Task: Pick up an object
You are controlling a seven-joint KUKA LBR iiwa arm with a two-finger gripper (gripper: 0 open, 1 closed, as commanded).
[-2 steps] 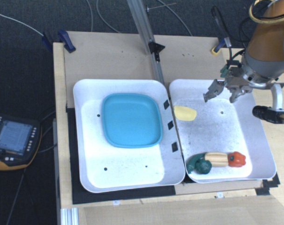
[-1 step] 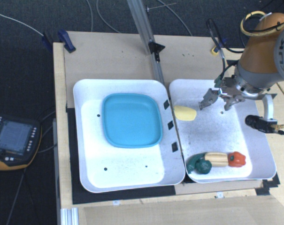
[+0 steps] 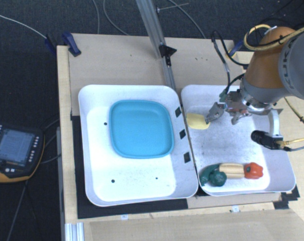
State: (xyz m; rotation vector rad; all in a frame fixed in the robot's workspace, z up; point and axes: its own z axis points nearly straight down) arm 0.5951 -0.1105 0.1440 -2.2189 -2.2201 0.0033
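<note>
Gripper [image 3: 225, 112] hangs over the right bin [image 3: 287, 177] at centre right of the frame, its two dark fingers spread apart with nothing between them. Just left of the nearer finger [image 3: 214, 114], a pale yellow piece [image 3: 197, 121] lies on the bin floor close to the bin's left wall. Along the bin's lower edge lie a green piece [image 3: 213, 176], a tan roll [image 3: 231, 170] and a red piece [image 3: 252, 170], side by side and touching. In the left bin [image 3: 91, 144], at the frame's middle, sits a blue plate [image 3: 140, 128]. A handheld pendant [image 3: 13, 151] rests on the dark floor at far left, with cables [image 3: 91, 4] looping across the top.
</note>
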